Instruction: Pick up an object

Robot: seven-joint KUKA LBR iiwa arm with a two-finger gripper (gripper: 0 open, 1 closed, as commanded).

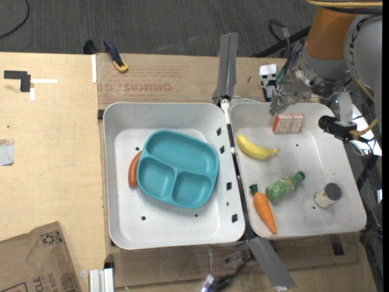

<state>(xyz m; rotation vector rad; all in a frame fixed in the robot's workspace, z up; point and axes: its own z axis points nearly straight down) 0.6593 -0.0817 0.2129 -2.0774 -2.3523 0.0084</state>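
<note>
From the overhead camera, I am seeing the gripper [284, 104] hovering just above a small orange box [287, 123] near the right bin's back wall [261, 106]; its grip I cannot tell. Closing off-center risks tipping the box.

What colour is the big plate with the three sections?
The divided plate is teal blue, seen best in the camera view, lying in the left bin.

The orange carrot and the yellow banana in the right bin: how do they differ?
The orange carrot is straight and tapers to a point; the yellow banana is curved. The carrot lies near the bin's front edge, the banana further back. The carrot has a green top; the banana has none. Both lie flat in the right white bin.
</note>
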